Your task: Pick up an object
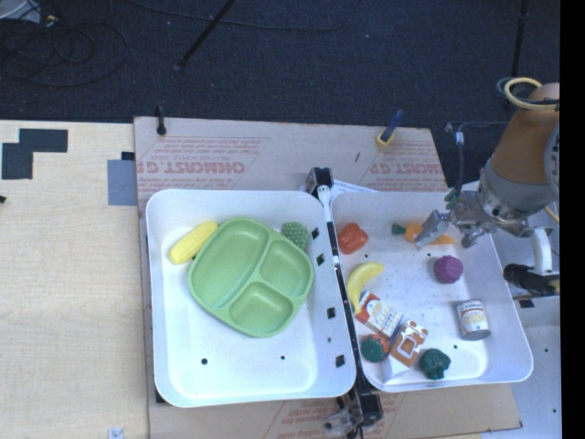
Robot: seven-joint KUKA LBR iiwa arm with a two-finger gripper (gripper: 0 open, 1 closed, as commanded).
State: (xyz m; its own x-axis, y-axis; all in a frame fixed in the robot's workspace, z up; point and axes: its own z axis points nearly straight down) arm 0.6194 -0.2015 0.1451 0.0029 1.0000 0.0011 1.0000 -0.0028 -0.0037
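A: Where did the hand [450,227] sit at that moment?

B: It hung over the upper part of the right bin [512,359], its fingers spread apart with nothing between them. A carrot [419,232] lay right at its left fingertip, and a purple ball [447,268] sat just below it.

A: So which object was the sensible target?

B: Probably the carrot, being nearest. To do it well, the arm needed to centre both fingers across the carrot's narrow width before lowering, since it looked offset to one side.

A: And the other things?

B: The can [473,318], banana [363,280] and orange pepper [352,238] lay well apart from the hand. The green plate [250,275] and corn [193,242] were in the left bin [238,382].
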